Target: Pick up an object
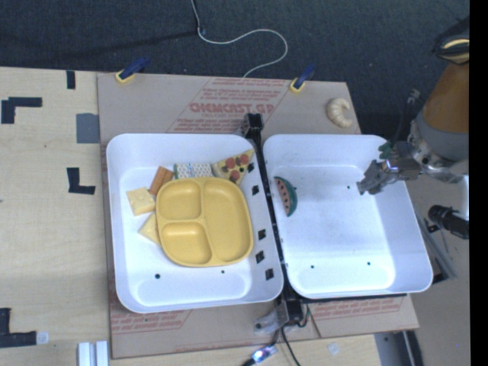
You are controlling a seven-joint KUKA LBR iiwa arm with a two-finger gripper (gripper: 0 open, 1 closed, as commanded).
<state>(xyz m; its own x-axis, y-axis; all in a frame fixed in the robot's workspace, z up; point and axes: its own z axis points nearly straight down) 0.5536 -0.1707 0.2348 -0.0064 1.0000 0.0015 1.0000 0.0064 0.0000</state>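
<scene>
While the grey arm's pincer [375, 178] is seen low over the right white bin [358, 280] (its gap cannot be told), the small watermelon-slice toy [286, 195] is left against the far left wall, where a grasp could be spoiled by the rim.

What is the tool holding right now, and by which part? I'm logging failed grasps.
Nothing is seen in the tool. It hovers over the right bin's right side, far from the watermelon slice at that bin's left wall.
</scene>
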